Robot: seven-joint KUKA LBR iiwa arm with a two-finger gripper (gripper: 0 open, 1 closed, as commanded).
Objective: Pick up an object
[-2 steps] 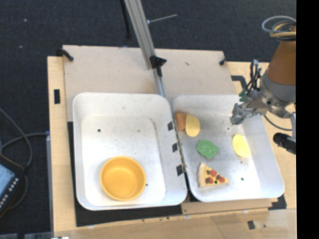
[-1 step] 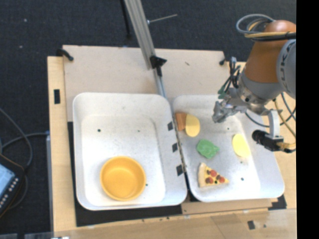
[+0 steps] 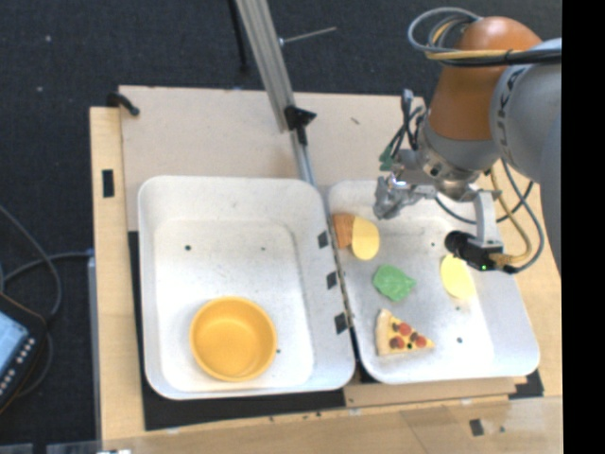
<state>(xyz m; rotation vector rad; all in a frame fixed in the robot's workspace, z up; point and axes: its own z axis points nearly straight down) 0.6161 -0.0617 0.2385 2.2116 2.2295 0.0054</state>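
Metal claw over speckled bin; flat pizza wedge, perhaps rubber.

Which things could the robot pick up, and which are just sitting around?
For the job:
gripper
yellow bowl
pizza slice
green piece
yellow piece
orange and yellow piece

Just there:
left bin
right bin
metal pole

no readable text, labels, numbers or signs on anything
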